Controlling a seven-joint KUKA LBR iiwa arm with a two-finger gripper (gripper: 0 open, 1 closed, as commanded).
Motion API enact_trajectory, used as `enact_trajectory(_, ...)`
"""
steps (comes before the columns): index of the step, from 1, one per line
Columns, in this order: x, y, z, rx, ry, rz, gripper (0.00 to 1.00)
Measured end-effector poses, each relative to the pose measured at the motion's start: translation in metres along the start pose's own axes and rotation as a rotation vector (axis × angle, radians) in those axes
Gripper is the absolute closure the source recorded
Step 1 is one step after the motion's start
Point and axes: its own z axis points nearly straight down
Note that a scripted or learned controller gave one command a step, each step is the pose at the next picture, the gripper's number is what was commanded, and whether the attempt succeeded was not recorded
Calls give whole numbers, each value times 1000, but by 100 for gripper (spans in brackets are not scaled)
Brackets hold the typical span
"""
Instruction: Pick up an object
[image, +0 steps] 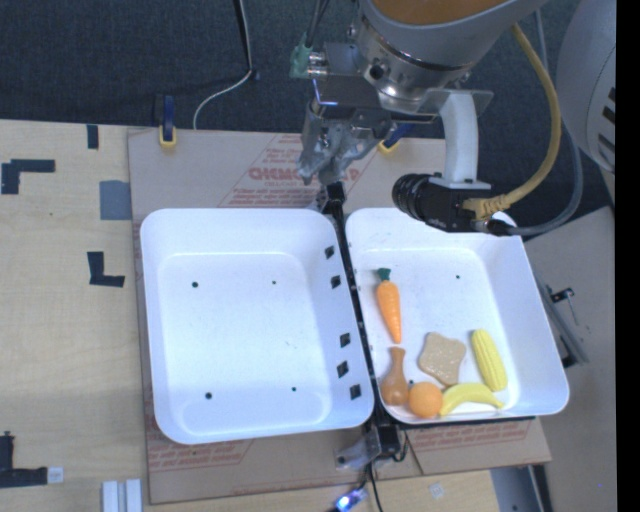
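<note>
Approach step underway: we see the gripper (330, 172) above the bins' far edge; its state we cannot tell. Small orange plastic carrot (389, 309) lies in the right white bin (520, 262); next, descend over it.

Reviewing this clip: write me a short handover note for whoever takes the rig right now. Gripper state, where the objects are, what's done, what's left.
Gripper: raised above the far edge of the bench, over the seam between the two bins, nothing between its fingers; open or shut not readable.
Objects: all in the right bin, toward its near side. Carrot by the divider; small brown gourd-shaped piece, orange, banana, slice of bread and corn cob clustered at the near edge.
Left bin: white, beside the right one.
Done: nothing picked yet.
Left: descend, grasp one object, lift.
</note>
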Motion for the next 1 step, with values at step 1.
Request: enact_trajectory(1,46,1,0,0,0,-1,100)
